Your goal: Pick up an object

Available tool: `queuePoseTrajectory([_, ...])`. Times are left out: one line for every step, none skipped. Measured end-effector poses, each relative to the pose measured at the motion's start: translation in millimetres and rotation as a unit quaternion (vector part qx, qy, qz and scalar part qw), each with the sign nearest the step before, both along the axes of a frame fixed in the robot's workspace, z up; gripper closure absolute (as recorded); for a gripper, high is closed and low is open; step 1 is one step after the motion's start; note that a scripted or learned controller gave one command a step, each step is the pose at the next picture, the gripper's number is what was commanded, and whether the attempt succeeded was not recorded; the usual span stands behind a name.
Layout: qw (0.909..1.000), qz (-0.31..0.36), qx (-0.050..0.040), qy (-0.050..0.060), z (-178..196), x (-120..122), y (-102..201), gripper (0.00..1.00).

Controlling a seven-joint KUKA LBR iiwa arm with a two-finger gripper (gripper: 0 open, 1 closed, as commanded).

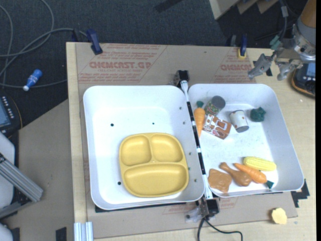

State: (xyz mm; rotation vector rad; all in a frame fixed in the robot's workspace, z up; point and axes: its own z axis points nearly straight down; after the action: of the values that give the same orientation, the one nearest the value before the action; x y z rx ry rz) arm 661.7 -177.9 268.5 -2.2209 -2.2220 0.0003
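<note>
Gripper (271,66): hovering open-fingered past right bin (281,129) far rim, gripping nothing. Corn cob (259,163), carrot (199,119), small can (238,120): lying in right bin. Yellow divided plate (152,163): sitting in left bin (100,134).

Lighting was even and fairly bright, diffuse from overhead, no hard shadows. Both white bins (95,134) ran close to overexposed, with the left bin floor nearly blown out and little surface detail. The yellow tray (153,164) threw only a thin soft shadow at its lower edge. The dark carpet (125,14) stayed underexposed, texture barely readable. The toys in the right bin were slightly soft, small print on the packet (217,127) unreadable. The gripper (273,64) at upper right looked blurred. Overall resolution was low, with mild noise. No obvious edge distortion.
</note>
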Motion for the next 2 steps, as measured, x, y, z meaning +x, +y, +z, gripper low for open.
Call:
queuePoseTrajectory([1.0000, -0.002, 0.0025, 0.005, -153.3, -1.0, -46.8, 0.00])
queuePoseTrajectory([1.0000, 0.000, 0.0016, 0.001, -174.0, -13.2, -36.3, 0.00])
